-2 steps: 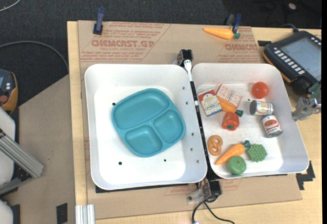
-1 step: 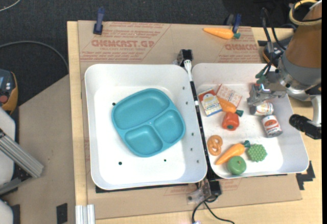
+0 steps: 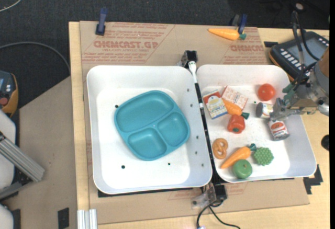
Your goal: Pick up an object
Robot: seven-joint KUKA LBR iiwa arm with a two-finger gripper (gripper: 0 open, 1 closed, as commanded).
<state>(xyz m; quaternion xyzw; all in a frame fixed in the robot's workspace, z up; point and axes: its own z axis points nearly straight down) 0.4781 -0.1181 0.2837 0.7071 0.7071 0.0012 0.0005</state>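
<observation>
My gripper (image 3: 271, 110) hangs over the right side of the right bin (image 3: 301, 162), reaching in from the right edge. Just below it lies a small can (image 3: 278, 130) with a red label. A red tomato (image 3: 266, 91) sits just up and left of the gripper. Further left in the bin lie two small cartons (image 3: 215, 105) (image 3: 235, 98), a red pepper (image 3: 236, 123), a pretzel (image 3: 220, 146), a carrot (image 3: 236, 156), a green apple (image 3: 242, 169) and a broccoli piece (image 3: 263, 156).
The left bin (image 3: 99, 134) holds a teal divided plate (image 3: 151, 124). A second carrot (image 3: 224, 33) lies on the board behind the bins, beside a blue clamp (image 3: 242, 23). A dark keypad device (image 3: 299, 51) with cables sits at the right, behind the arm.
</observation>
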